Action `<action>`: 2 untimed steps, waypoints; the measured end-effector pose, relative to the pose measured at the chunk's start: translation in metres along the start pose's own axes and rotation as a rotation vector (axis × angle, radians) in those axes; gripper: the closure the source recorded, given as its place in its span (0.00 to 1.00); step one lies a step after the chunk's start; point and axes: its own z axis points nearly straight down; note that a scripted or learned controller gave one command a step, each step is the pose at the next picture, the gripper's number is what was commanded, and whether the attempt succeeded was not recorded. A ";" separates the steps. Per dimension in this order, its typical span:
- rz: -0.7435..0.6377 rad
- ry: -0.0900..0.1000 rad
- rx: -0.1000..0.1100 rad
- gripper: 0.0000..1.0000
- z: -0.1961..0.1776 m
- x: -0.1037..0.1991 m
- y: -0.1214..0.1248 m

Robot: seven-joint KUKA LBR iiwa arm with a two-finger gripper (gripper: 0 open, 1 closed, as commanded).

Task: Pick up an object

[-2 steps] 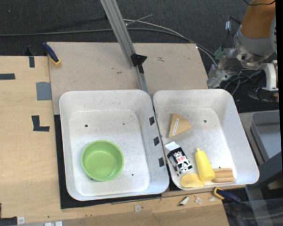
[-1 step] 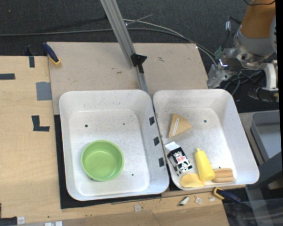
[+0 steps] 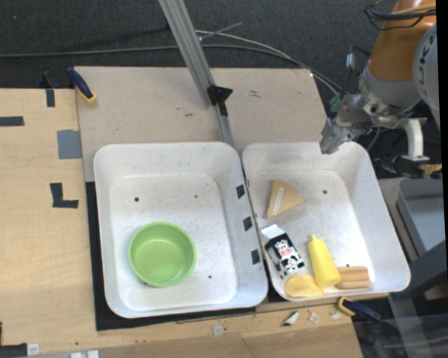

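The right bin [image 3: 357, 177] holds a tan wedge [image 3: 283, 199] near its middle. Toward its front lie a small black-and-white carton [image 3: 283, 253], a yellow bottle [image 3: 322, 261], a yellow banana-shaped piece [image 3: 303, 286] and a brown sausage-like piece [image 3: 353, 278]. A green bowl [image 3: 162, 253] sits in the left bin [image 3: 164, 170]. My gripper [image 3: 332, 141] hangs over the right bin's back right rim, well behind all the objects, with nothing seen between its fingers.
A slanted metal pole [image 3: 196, 61] rises from behind the bins, with a black clamp near the divider. Cables run across the back of the bench. A blue-and-yellow clamp [image 3: 80, 84] lies at the back left, another at the front right [image 3: 356, 308].
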 end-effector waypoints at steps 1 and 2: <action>-0.002 0.000 -0.001 0.00 0.054 0.003 0.010; -0.002 0.000 0.000 0.00 0.101 0.003 0.015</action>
